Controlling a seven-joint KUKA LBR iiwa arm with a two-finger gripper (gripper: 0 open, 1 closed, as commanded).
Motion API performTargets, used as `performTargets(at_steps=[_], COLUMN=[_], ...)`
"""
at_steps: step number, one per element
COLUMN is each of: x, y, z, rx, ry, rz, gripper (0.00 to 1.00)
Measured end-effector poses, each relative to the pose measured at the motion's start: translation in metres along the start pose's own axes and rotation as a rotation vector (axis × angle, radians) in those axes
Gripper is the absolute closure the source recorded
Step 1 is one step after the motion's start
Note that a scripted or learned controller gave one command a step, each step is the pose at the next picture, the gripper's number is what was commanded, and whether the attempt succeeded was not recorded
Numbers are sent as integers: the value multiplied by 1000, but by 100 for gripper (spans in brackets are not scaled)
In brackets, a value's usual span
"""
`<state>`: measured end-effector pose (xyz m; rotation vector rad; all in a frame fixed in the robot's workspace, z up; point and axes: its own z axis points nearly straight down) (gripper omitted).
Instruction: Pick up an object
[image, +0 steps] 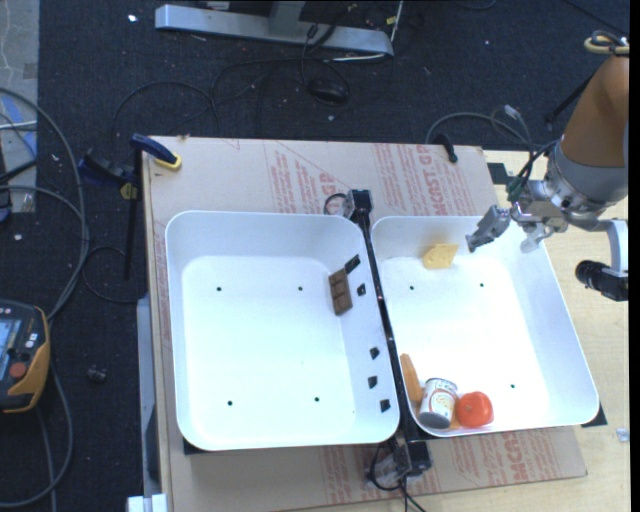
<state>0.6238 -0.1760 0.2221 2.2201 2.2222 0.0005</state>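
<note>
Robot arm poised over the far edge of the right bin, nothing in its grip.

The bench (250, 170) carries two white bins side by side: the left bin (260, 330) holds a brown chocolate bar (342, 293) leaning on its right wall, and the right bin (500, 330) holds the rest. The arm (597, 130) enters from the right (orange band above the grey wrist), its gripper (508, 228) over the bin's far rim with jaws apart and holding nothing. Just left of it lies a yellow cheese wedge (440, 257). In the near corner, clustered together, sit a small can (436, 400), a red tomato (474, 408) and an orange carrot (410, 377).
</note>
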Motion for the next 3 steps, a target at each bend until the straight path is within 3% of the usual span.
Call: performTargets(at_steps=[3], x=[-20], y=[31], z=[44], rx=[1], ry=[0], rz=[0], gripper=[0])
